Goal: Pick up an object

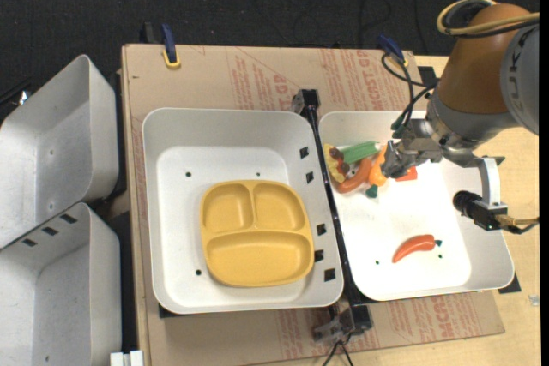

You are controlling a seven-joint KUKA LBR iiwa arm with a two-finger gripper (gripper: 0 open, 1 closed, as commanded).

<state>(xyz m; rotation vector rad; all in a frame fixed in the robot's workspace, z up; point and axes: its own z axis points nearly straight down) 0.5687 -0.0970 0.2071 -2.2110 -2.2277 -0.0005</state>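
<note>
Dark, cable-strewn floor surrounds a table (257,69) topped with plain cardboard, on which two shallow white bins sit side by side.

Camera view: the left bin (163,184) is smooth glossy plastic with rounded corners and carries a yellow divided tray (256,233), a matte moulded piece with three compartments. The right bin (446,274) has the same make. At its ten o'clock corner lies a small heap of toy food (353,165), green, yellow, orange and red pieces packed tight against the bin wall. An orange-red toy pepper (414,247), curved and slick-looking with a small dark stem, lies alone toward five o'clock of the bin floor, well apart from the heap.

The arm (480,73) reaches in from three o'clock, its rounded orange band above a grey wrist. The gripper (393,162) is down at the three o'clock edge of the heap, touching or just beside the orange and red pieces. Whether it is spread or closed, or has anything in hold, I cannot tell; the wrist hides it.

Judged risks: the heap is crowded and its pieces look smooth and rounded, so one could squirt sideways under a pinch, or two could come up together and one drop. The nearby wall leaves little room on that side. The lone pepper looks the easier target.
</note>
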